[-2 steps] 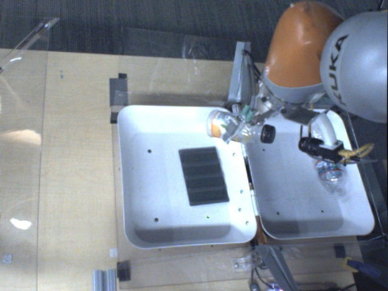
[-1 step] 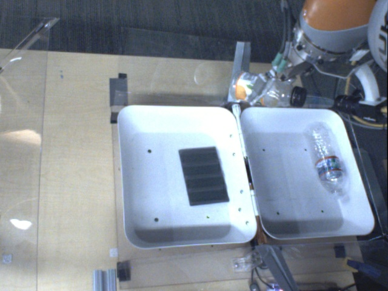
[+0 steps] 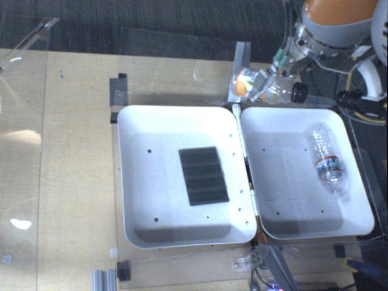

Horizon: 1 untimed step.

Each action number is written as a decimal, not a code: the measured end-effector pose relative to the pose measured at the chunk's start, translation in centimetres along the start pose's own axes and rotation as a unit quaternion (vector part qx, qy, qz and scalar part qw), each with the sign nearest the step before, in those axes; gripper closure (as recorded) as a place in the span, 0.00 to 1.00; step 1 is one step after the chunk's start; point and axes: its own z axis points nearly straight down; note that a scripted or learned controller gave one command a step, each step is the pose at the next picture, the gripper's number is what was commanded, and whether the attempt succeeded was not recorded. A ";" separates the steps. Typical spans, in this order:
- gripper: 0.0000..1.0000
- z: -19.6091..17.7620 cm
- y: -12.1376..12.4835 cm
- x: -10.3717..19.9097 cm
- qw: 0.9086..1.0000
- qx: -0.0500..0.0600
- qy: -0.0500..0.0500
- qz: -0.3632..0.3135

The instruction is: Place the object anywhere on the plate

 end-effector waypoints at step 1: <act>1.00 -1.1 0.2 0.1 1.000 -0.002 -0.001 -0.003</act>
